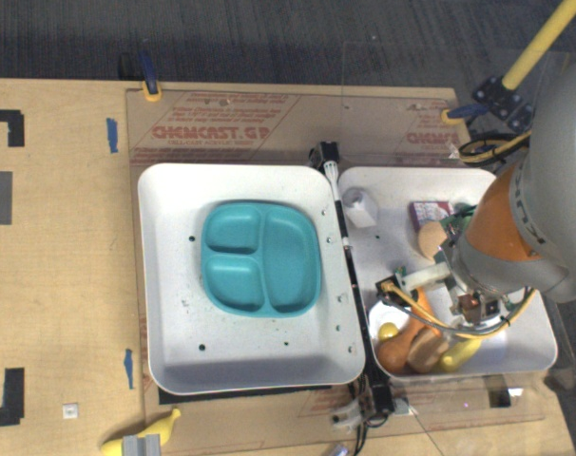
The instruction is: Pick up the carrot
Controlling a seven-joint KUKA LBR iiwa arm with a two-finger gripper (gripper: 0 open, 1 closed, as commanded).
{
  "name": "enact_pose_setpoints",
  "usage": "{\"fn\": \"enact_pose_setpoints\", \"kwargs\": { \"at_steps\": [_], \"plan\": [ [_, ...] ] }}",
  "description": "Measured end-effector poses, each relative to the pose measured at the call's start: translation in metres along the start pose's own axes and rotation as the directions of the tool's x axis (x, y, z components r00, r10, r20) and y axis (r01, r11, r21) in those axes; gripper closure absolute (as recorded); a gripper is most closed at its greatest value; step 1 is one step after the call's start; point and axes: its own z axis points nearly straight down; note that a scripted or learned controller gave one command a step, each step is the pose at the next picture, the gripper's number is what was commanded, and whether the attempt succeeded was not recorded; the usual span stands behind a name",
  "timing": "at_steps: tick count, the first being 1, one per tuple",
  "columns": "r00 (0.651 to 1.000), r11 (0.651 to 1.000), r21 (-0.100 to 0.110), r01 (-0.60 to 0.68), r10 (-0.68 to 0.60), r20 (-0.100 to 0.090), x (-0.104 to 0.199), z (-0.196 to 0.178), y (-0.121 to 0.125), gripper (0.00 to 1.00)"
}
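Camera view has the grey two-finger gripper (pixel 431 297), its grip state impossible to tell, lowered beside the teal divided plastic plate (pixel 262 257), seemingly reaching for the slim orange carrot (pixel 422 304).

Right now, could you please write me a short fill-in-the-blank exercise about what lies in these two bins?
1. The teal divided plate lies in the ____ bin.
2. The plate has ____ compartments.
3. The arm hangs over the ____ bin, where the food items are piled.
4. The band above the arm's wrist is ____.

Missing words: left; three; right; orange
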Motion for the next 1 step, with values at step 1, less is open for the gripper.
{"fn": "enact_pose_setpoints", "kwargs": {
  "at_steps": [1],
  "plan": [
    [1.000, 1.000, 0.004, 0.001, -0.001, 0.012, -0.0033, -0.0098, 0.0007, 1.00]
  ]
}}
